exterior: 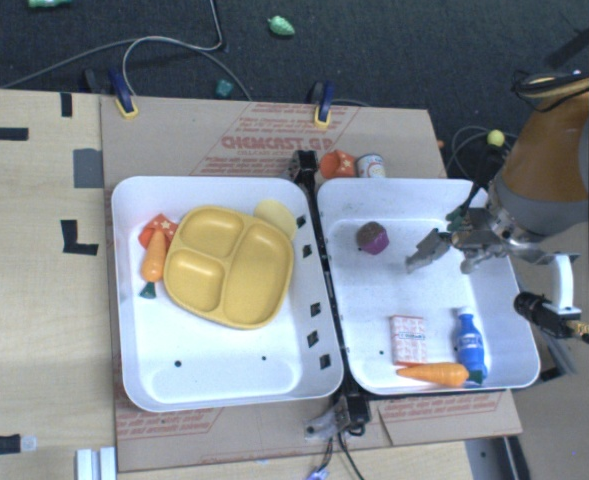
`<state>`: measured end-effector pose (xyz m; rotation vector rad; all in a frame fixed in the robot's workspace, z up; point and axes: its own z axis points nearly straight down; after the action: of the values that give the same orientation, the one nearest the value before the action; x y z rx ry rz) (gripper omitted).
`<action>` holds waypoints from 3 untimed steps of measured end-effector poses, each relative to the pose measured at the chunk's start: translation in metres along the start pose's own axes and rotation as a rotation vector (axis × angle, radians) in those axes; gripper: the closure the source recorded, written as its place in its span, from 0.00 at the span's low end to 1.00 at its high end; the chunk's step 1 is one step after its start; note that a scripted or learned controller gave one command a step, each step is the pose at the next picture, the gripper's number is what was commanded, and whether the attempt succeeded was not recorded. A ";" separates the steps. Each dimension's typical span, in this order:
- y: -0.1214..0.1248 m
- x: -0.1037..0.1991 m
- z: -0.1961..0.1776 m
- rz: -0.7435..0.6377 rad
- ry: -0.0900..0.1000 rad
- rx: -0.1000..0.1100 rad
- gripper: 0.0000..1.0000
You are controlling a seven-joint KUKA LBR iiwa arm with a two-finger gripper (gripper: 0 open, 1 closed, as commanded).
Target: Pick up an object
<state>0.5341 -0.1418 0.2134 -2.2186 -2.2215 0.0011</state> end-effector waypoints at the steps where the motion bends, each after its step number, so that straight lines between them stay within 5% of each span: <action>1: 0.045 0.038 0.126 -0.001 -0.001 -0.007 0.00; 3: 0.107 0.046 0.128 -0.001 -0.002 -0.004 0.00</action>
<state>0.6407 -0.0960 0.0855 -2.2208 -2.2249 -0.0013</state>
